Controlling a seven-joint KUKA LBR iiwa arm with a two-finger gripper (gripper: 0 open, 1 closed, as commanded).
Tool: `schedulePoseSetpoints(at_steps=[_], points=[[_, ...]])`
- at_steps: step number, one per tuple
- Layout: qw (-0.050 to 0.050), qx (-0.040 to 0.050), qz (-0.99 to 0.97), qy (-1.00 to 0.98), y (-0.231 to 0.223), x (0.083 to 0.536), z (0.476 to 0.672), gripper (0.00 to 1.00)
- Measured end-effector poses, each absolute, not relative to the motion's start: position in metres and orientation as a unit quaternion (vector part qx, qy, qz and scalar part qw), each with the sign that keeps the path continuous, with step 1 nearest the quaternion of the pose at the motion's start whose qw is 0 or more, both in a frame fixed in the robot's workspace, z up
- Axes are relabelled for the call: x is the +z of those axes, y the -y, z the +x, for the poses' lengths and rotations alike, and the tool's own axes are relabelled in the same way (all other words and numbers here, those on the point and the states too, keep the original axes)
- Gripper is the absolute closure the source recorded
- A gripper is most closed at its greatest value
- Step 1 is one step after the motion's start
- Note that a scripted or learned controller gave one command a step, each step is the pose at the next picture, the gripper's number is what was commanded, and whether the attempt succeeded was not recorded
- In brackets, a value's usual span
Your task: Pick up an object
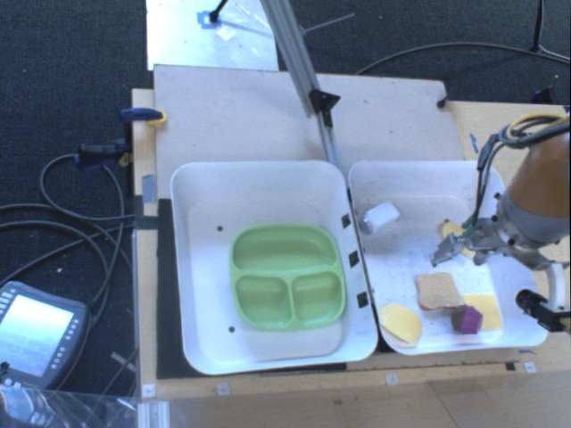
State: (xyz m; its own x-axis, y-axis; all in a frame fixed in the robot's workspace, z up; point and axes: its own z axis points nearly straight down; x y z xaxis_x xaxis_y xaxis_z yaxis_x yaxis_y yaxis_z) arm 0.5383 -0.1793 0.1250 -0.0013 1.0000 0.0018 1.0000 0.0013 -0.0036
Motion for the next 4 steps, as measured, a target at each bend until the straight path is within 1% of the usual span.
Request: schedulePoseSetpoints(at_steps=[1, 2, 3, 4], points=[[-0.002, -0.0010, -0.707, 0.707, 0.180, 0.139, 0.540, 1.00], [-0.004, -0.0022, -0.705, 0.709, 0.179, 0.200, 0.550, 1.00], [-0.003, -0.0015, -0.705, 0.709, 0.179, 0.235, 0.551, 1.00], [0.000, -0.0012, -0.703, 0.711, 0.131, 0.226, 0.560, 1.00]])
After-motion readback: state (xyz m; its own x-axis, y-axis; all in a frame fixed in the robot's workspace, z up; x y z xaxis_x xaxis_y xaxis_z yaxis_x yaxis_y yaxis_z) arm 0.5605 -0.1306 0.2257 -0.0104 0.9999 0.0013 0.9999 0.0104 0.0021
